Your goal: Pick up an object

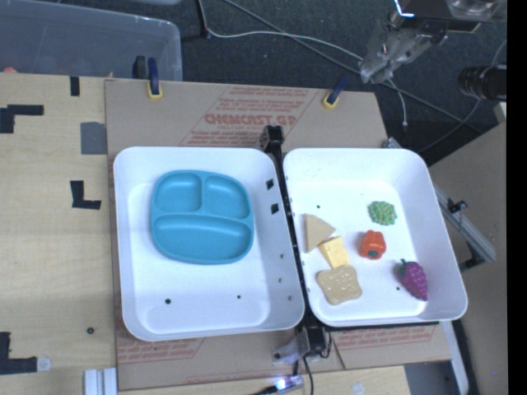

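Note:
The right bin (412, 167) holds several toy foods: a green broccoli piece (381, 212), a red pepper (372, 244), purple grapes (413, 279), a yellow cheese block (333, 252), a tan wedge (317, 230) and a slice of toast (338, 285). My gripper (381, 62) hangs high at the top right, beyond the far edge of the right bin and well away from all the food. Nothing is visibly held in it.
The left bin (132, 220) holds a blue divided plate (200, 217). Both bins rest on a cardboard sheet (239, 113) held by yellow clamps (154, 87). Cables (272, 35) trail across the dark floor behind the bench.

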Controlling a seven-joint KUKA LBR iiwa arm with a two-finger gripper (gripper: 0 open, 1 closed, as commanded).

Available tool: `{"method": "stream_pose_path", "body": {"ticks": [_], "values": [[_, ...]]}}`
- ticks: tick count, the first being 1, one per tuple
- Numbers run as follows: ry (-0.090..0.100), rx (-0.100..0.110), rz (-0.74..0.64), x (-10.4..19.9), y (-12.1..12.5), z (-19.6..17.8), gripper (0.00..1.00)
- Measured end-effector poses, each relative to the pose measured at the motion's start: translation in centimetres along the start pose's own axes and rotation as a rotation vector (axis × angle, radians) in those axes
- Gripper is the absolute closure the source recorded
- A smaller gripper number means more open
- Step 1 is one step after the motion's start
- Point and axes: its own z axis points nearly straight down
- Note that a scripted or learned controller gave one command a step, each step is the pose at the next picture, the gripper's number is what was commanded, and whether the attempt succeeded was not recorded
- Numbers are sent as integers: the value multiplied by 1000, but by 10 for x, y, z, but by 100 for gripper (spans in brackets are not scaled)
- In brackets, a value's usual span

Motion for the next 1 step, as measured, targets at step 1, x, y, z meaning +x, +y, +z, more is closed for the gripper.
{"method": "stream_pose_path", "body": {"ticks": [1], "values": [[-2, 31, 2, 51, -22, 128, 100]]}}
